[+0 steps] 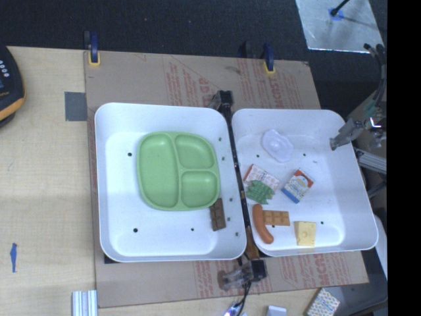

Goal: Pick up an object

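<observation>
The right bin [348, 196] holds several small items: a clear plastic piece [277, 145], a red-and-white packet [261, 175], a green leafy piece [260, 191], a blue-and-orange carton [297, 185], an orange sausage [262, 224], a brown waffle-like bar [277, 218] and a yellow cheese block [304, 232]. In the left bin [112, 176] lie a green divided plate [177, 170] and a dark brown bar [217, 214]. My gripper [337, 142] hangs at the right bin's far right rim, apart from every item, with nothing seen in it.
A black-and-orange device [8, 87] sits on the bench at far left. Blue clamps [93, 47] [267, 56] pin the cardboard sheet at the back. Metal fittings [240, 275] stand between the bins at the front, and a patterned box [322, 303] lies near the front right.
</observation>
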Available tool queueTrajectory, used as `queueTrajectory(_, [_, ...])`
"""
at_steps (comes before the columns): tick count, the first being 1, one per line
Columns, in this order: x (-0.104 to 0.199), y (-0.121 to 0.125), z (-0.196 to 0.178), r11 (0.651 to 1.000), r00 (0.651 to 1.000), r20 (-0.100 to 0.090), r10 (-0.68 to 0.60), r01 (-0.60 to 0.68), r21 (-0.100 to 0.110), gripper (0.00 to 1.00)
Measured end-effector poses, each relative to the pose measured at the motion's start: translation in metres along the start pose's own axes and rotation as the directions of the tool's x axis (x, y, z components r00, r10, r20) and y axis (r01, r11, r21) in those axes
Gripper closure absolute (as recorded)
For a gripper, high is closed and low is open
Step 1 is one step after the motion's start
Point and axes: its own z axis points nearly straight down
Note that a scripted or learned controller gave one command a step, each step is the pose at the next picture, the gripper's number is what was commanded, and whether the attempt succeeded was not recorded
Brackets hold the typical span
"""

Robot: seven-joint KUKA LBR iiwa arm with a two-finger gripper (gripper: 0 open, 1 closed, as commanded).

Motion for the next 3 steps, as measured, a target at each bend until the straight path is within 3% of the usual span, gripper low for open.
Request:
queueTrajectory(1, [0.052, 0.007, 0.168, 1.000, 1.000, -0.006, -0.005, 0.005, 0.015, 0.00])
queueTrajectory(2, [0.037, 0.066, 0.185, 1.000, 1.000, 0.000, -0.002, 0.002, -0.004, 0.00])
queueTrajectory(3, [0.032, 0.016, 0.198, 1.000, 1.000, -0.001, 0.001, -0.001, 0.006, 0.00])
